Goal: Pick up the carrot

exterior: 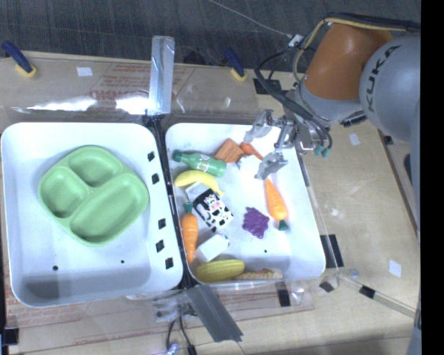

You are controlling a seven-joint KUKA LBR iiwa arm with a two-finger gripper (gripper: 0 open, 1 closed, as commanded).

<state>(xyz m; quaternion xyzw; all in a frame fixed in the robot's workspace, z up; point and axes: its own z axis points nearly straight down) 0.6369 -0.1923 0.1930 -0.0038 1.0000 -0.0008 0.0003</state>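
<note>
Over the right bin [300, 246] hangs the gripper [271, 145], fingers spread apart and nothing between them. Just below it, near the bin's right wall, lies a carrot [275, 201]. Further off, down and to its left, a second carrot [189, 232] sits beside the cow-patterned toy [214, 210].

Your gripper [268, 148], jaws spread and holding nothing, hangs over the right bin [305, 231], just far of a carrot [275, 200] at its right side. A second carrot [189, 231] lies along its left wall, near a banana [195, 180]. A green divided plate [93, 193] sits in the left bin [18, 220].
</note>
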